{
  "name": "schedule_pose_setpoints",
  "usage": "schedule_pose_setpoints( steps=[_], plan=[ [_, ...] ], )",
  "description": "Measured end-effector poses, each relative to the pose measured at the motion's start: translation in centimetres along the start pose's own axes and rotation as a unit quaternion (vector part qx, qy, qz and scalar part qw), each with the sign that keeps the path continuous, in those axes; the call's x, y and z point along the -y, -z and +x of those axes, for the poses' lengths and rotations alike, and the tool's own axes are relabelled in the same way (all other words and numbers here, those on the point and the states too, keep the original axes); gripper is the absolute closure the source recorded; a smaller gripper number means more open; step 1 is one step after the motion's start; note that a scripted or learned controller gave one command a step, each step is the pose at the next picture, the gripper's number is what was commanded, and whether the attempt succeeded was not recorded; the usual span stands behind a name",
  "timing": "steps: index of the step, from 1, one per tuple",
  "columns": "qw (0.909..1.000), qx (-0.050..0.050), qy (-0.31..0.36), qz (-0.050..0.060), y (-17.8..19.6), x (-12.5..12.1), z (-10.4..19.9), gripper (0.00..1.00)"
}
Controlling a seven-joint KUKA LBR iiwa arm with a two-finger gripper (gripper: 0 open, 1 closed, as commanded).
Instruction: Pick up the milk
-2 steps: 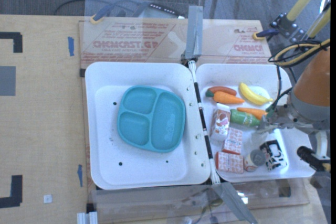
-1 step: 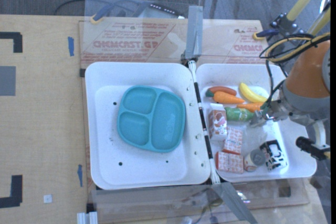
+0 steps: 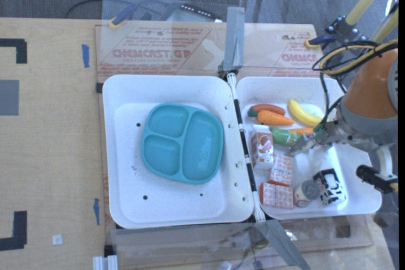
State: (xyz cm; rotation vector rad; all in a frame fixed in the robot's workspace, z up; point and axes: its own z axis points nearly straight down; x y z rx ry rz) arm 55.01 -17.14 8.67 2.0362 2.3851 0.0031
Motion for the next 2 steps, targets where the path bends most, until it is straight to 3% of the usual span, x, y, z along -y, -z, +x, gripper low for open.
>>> schedule_pose_setpoints(
  steps=[1, 2],
  plan=[
    [0.9999, -0.001, 0.010, 0.001, 0.0, 6.9, -0.2, 0.00],
    [1.0000, 0.000, 0.009, -0.002, 1.1, 6.8, -0.2, 1.00]
  ],
)
